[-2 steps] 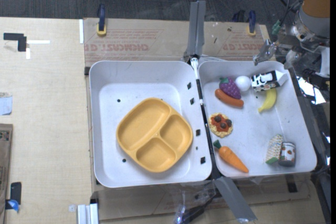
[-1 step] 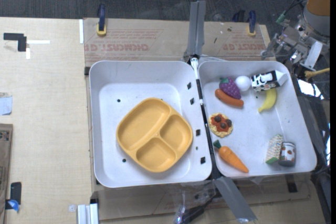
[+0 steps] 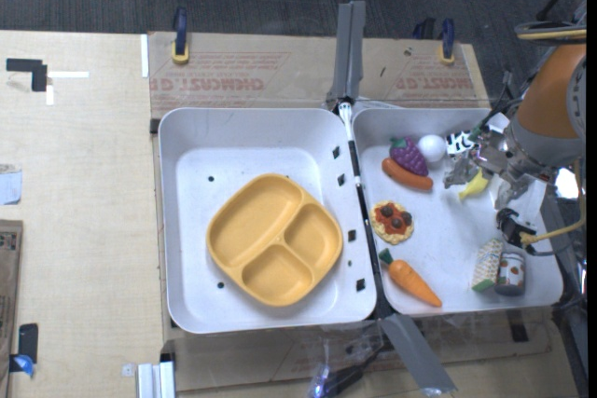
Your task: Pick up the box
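The desk [image 3: 84,200] carries two shallow white bins side by side. The left bin [image 3: 187,144] holds a yellow divided plate [image 3: 273,240] with three compartments, lying slightly turned near the bin's centre.

The right bin [image 3: 448,238] holds several toy foods. A purple grape bunch [image 3: 409,155] lies near the far left corner, touching a red-orange sausage [image 3: 408,175] just in front of it. A white ball [image 3: 431,145] sits beside the grapes. A small pizza piece [image 3: 393,222] lies near the left wall, and a carrot [image 3: 413,282] lies in front of it, pointing toward the near edge. A yellow banana-like item [image 3: 475,185] lies under the claw area.

The box [image 3: 488,264], pale with a fine pattern, stands tilted in the near right corner of the right bin, touching a small can [image 3: 509,274] on its right side.

The arm [image 3: 550,102] enters from the right. The claw [image 3: 485,165] hangs over the far right part of the right bin, well apart from the box. Whether its fingers are spread or closed cannot be told, and nothing is seen to be held.
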### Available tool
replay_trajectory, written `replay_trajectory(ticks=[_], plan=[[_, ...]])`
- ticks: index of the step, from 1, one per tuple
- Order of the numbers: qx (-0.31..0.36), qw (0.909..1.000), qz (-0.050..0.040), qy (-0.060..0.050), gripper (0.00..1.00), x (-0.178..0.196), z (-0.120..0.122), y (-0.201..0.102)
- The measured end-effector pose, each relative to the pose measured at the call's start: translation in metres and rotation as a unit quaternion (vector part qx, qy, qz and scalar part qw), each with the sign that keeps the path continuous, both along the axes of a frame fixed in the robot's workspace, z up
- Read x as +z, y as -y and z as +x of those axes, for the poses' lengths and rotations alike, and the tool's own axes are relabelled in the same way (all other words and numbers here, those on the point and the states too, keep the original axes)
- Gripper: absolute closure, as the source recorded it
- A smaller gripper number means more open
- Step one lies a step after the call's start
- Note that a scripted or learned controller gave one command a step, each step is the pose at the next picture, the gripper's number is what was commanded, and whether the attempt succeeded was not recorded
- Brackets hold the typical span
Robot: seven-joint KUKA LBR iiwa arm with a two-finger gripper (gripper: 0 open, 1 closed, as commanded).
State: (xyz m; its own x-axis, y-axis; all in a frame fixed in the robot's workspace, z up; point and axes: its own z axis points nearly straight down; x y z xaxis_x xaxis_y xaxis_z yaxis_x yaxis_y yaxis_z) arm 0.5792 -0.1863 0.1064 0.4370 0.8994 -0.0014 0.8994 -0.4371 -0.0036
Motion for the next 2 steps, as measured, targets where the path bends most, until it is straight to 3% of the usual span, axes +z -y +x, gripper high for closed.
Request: replay_trajectory(ticks=[1, 2], plan=[[-0.047, 0.9989, -0.0007, 0.001, 0.00, 0.004, 0.047, 0.001], [-0.092, 0.9958, -0.0011, 0.002, 0.00, 0.056, 0.079, -0.037]])
